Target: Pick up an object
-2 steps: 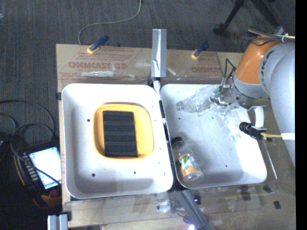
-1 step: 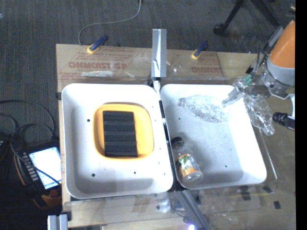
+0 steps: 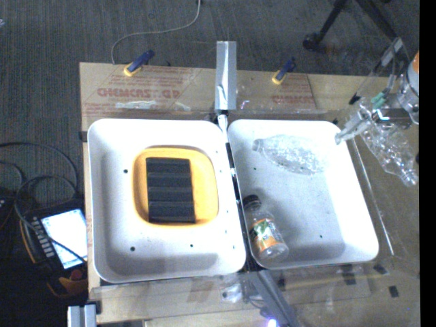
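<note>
**Operator:** Camera view status, please. Where does the arm stand in the pick cycle?

**Technician:** At the approach step; no pick is made yet. The two-finger gripper sits at the right edge of the frame, above the upper right corner of the right shallow white bin. A pale finger reaches toward the bin rim. The view does not resolve whether the hand is spread or pressed together, and nothing is visible between its parts. A crumpled piece of clear plastic lies just below the gripper, outside the bin.

**Operator:** Which objects are available?

**Technician:** Three. A crumpled clear plastic bottle lies flat in the upper part of the right bin, near the gripper. A small clear jar with a black cap and orange-green label lies on its side at the lower left of that bin, against the wall. A yellow rectangular tray holding a black ribbed block rests in the middle of the left shallow white bin, well apart from the arm.

**Operator:** What does the next move call for?

**Technician:** Probably the crumpled bottle, being nearest. The arm would need to travel left over it and descend. Its thin, yielding surface may slip or collapse.
</note>
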`<state>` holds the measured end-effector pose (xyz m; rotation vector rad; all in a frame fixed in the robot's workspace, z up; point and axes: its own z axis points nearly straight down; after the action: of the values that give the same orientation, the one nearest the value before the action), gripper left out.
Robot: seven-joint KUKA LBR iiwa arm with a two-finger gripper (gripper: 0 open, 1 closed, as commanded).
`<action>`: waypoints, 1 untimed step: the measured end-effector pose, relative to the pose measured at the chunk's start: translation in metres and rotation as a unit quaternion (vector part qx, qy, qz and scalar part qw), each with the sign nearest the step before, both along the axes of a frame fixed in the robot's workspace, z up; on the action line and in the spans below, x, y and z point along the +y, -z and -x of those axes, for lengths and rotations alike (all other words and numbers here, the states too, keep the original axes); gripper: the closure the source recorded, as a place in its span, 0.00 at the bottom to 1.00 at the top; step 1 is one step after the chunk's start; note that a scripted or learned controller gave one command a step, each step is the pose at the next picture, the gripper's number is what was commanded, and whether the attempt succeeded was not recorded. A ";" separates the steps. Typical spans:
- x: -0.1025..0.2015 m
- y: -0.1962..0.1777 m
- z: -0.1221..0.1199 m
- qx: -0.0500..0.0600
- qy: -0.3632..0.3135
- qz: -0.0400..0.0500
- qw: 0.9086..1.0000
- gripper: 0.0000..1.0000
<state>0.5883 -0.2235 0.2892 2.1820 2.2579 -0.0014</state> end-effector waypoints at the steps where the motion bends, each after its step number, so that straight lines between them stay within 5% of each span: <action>1: 0.090 0.026 -0.003 0.001 -0.018 -0.001 1.000 0.00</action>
<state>0.5916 -0.1332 0.2635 2.1422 2.2998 -0.0016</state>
